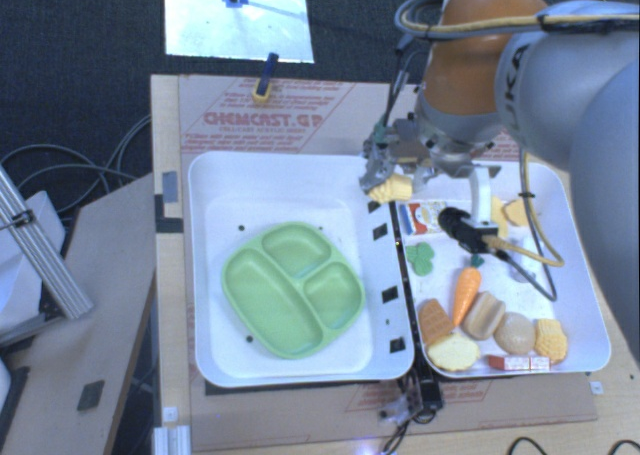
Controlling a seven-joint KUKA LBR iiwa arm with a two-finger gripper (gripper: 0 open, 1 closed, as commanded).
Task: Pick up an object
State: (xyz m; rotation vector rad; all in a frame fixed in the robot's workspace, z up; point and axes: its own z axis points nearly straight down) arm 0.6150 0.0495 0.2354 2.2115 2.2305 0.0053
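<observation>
Pincer sits at the dividing rim with a yellow toy seemingly clenched between its fingers, so you raise it straight, slowly, clear of the right bin.

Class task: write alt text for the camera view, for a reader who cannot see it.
A grey robot arm's gripper hangs over the right bin's top-left corner, near a yellow item. That bin holds toy food, including a carrot; the left bin holds a green tray.
</observation>
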